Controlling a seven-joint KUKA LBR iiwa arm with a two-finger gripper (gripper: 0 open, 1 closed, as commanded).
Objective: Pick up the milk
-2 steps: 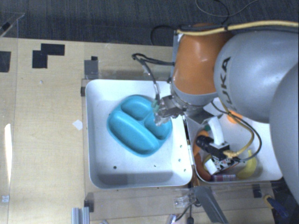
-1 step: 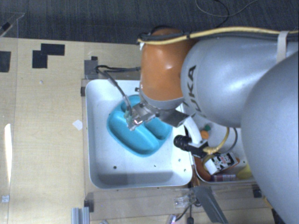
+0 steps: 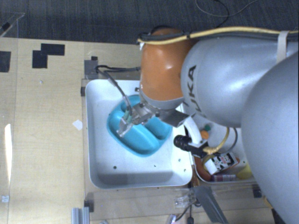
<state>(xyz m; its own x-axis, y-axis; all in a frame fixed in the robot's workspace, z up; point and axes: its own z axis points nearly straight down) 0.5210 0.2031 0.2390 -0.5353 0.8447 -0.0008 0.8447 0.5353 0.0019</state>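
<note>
Two white bins sit on the table point(image 3: 42, 125). Nearest, the right bin point(image 3: 205, 177) holds a milk carton point(image 3: 219, 162) lying among clutter, partly under the arm point(image 3: 224, 78). Farther, the pincer point(image 3: 126, 122) hangs over a blue dish point(image 3: 140, 139) in the left bin point(image 3: 100, 167); its grip cannot be told.

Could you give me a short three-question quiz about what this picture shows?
1. True or false: the gripper is over the blue dish.
2. Which bin holds the blue dish: A) the left one, B) the right one?
3. Fill in: the band above the wrist is ____.

Key: 1 true; 2 A; 3 orange.
</note>
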